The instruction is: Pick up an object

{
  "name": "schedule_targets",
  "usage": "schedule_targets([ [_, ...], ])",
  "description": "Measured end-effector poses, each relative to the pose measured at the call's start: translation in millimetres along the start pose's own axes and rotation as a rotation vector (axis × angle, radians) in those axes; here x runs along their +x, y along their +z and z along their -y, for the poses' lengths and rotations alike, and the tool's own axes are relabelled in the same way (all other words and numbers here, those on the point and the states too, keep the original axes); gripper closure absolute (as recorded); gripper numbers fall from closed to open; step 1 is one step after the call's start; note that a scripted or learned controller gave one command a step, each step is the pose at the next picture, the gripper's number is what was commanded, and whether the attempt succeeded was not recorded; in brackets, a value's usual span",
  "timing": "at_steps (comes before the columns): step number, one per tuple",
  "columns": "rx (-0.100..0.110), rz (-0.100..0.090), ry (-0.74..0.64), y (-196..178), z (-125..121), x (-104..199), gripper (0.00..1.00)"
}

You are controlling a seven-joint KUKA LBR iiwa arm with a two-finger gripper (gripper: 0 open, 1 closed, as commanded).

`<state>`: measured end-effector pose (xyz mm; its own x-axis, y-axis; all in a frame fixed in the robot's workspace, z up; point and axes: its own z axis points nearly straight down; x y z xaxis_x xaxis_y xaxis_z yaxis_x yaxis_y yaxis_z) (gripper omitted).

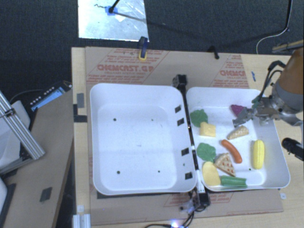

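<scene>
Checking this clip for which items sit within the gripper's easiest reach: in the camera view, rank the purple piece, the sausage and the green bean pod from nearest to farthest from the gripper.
Measured from the gripper:
1. Purple piece, just above it, at the right bin's upper area.
2. Sausage, below it, mid-bin.
3. Green bean pod, along the bin's bottom edge.

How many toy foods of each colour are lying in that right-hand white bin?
Green: 3, two leafy clumps and a long bean
Yellow: 3, cheese block, corn cob, rounded lemon-like piece
Orange-red: 1, sausage
Tan: 2, pizza wedge, bread-like piece
Purple: 1, small piece
Total: 10
</scene>
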<state>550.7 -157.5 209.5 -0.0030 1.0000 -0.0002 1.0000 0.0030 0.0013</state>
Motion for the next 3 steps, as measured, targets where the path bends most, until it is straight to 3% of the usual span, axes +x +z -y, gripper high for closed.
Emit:
schedule_targets([
  [1, -0.015, 0.001, -0.002, 110, 18, 68, 0.0],
  [2, -0.013, 0.001, -0.001, 102, 19, 68, 1.0],
  [3, -0.015, -0.001, -0.01, 19, -78, 128, 1.0],
])
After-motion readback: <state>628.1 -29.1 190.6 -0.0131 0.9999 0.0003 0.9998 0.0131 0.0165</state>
